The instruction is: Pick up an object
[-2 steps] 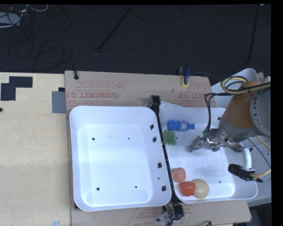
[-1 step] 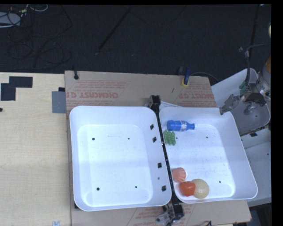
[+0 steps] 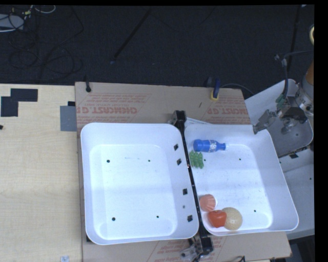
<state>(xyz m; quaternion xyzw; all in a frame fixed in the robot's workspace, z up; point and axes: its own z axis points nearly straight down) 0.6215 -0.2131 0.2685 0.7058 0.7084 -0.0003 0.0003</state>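
The blue bottle (image 3: 208,146) lies on its side in the right bin (image 3: 279,194), near that bin's far-left corner, its cap end pointing toward the arm. Just on the near side of it sits a small green object (image 3: 197,159), close against the inner wall. Further toward the near-left corner are a pale pink ball (image 3: 207,202), a red round object (image 3: 217,218) and a cream ball (image 3: 232,218); the red and cream ones touch each other.

The gripper (image 3: 285,115) hangs off to the right of the bottle, beyond the right bin's far-right corner and apart from every object; whether its fingers are spread or closed cannot be told at this size.

The left bin (image 3: 87,169) stands beside the right one, their rims meeting along a black clip strip (image 3: 185,174). Both rest on a brown cardboard sheet (image 3: 133,105) with red lettering, laid on a light wooden bench (image 3: 36,194). Behind it the floor is dark, with cables (image 3: 31,15).
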